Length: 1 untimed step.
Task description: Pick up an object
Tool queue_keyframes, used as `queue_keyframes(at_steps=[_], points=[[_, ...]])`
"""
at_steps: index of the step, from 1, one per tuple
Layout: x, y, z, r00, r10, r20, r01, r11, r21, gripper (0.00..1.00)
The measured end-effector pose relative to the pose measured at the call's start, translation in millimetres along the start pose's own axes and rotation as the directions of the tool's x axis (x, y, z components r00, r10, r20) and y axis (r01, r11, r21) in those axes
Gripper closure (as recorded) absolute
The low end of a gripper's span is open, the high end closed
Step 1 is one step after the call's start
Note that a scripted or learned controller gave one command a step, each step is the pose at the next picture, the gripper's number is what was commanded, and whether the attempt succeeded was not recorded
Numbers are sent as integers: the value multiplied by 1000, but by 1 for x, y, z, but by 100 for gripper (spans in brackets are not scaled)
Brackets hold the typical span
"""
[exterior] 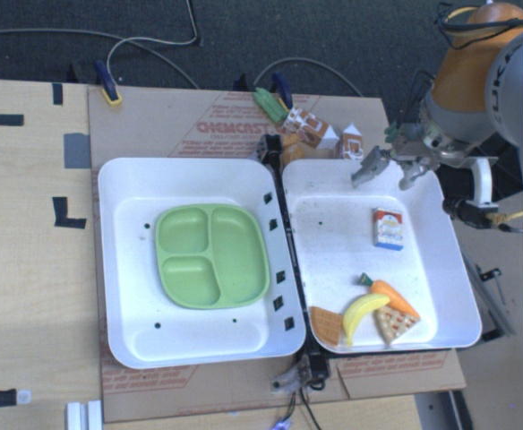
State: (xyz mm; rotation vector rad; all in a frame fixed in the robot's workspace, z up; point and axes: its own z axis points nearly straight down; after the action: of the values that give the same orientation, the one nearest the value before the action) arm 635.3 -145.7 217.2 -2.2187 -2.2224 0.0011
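Two shallow white bins are sitting side by side on the bench. A light green plastic plate with three compartments (213, 255) is lying in the left bin (123, 240). The right bin (333, 240) is holding a small red, white and blue carton (388, 228) near its middle, and along its near edge a yellow toy banana (364, 314), an orange toy carrot (393, 297), a toy pizza slice (396, 326) and a brown waffle-like piece (326, 325). The arm's two-finger hand (385, 169) is hovering over the right bin's far edge, its fingers spread apart and grasping nothing.
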Motion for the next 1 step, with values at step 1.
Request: queue_keyframes(at_steps=[1], points=[[-70, -21, 44, 1000, 2, 2, -2, 1000, 2, 0]])
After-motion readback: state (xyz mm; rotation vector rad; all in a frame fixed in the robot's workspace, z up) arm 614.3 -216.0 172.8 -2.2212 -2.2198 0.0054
